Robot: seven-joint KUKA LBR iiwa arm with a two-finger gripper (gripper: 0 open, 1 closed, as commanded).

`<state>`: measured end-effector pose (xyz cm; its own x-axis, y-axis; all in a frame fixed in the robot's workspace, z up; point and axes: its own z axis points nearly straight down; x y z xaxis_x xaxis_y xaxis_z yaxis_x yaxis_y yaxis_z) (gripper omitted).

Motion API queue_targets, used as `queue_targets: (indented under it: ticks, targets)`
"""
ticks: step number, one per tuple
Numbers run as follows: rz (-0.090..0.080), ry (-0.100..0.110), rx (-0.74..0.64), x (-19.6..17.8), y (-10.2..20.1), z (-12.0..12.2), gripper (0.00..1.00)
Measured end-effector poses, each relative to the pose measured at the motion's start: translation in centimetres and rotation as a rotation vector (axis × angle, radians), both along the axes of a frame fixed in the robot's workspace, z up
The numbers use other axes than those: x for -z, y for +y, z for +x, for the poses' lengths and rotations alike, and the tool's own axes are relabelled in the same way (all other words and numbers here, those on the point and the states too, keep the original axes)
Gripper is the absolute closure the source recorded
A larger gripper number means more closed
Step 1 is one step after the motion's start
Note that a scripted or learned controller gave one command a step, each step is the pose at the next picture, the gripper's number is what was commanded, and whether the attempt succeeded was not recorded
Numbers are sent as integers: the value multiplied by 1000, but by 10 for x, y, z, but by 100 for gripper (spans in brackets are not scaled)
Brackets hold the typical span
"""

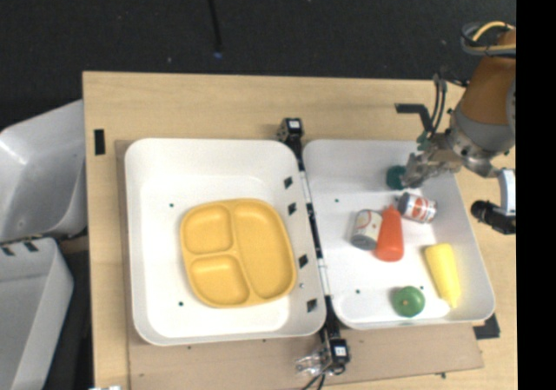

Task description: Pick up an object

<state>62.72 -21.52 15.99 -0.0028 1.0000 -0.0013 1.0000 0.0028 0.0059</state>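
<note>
Approach step: the end effector (417, 169) (grip state impossible to tell) hovers at the right bin's (347, 306) one o'clock beside a teal object (395, 177), needing descent next.

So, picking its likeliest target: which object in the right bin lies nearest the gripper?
The small teal object, right beside the gripper at the bin's far edge; the other items lie farther toward the camera.

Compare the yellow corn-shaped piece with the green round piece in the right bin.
The yellow corn-shaped piece is long and tapered, lying lengthwise; the green round piece is squat and ball-like. The corn piece is clearly larger. Colours differ: yellow against green. Both rest in the right bin near its front right corner, close beside each other.
</note>
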Motion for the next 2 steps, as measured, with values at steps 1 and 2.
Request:
queue_targets:
  ticks: [1,2]
  targets:
    - [-1,-2,-1,-55,-2,1,100]
    - [1,2,-3,-61,42,13,100]
